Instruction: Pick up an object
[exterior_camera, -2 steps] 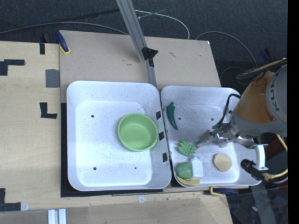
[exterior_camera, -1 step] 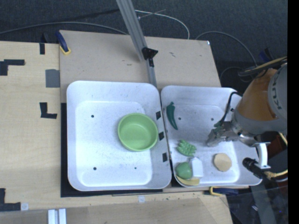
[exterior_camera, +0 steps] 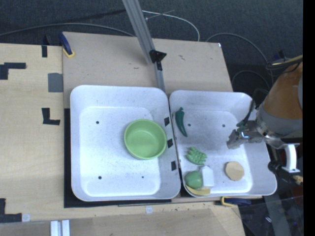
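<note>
A grey two-finger gripper point(exterior_camera: 237, 137) hovers inside the right-hand shallow white bin point(exterior_camera: 256, 187); I cannot tell its opening, and nothing shows in it. Just below the gripper lies a round tan disc point(exterior_camera: 235, 171) — probably light, stiff and smooth — best pinched across its rim.

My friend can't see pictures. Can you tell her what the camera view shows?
A grey robot arm's gripper hovers over the right bin, which holds a green pepper, a leafy green toy, a green ball, a white block and a tan disc. The left bin holds a green bowl.
</note>
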`<state>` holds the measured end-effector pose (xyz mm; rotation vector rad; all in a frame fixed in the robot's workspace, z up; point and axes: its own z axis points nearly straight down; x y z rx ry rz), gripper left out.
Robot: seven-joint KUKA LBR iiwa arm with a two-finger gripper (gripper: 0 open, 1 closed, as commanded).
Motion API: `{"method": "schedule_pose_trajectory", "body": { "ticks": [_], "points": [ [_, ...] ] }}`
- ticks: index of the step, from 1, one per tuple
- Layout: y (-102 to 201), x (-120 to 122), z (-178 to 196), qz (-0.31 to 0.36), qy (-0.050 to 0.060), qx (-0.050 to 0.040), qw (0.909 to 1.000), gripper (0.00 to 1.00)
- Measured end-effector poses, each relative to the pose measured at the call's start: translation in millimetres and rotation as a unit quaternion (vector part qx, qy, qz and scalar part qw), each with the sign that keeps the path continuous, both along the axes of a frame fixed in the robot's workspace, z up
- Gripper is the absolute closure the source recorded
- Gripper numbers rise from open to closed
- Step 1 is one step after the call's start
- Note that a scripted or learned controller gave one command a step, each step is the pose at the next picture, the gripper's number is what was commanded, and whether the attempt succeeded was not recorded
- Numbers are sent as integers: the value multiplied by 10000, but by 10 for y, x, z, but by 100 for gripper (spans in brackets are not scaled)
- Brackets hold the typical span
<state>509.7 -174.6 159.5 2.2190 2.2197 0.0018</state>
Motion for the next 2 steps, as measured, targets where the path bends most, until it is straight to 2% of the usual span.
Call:
{"method": "schedule_pose_trajectory", "body": {
  "ticks": [1,2],
  "points": [
    [42,31,431,9,-1,1,10000,100],
    [44,38,673,7,7,3,10000,100]
  ]
}}
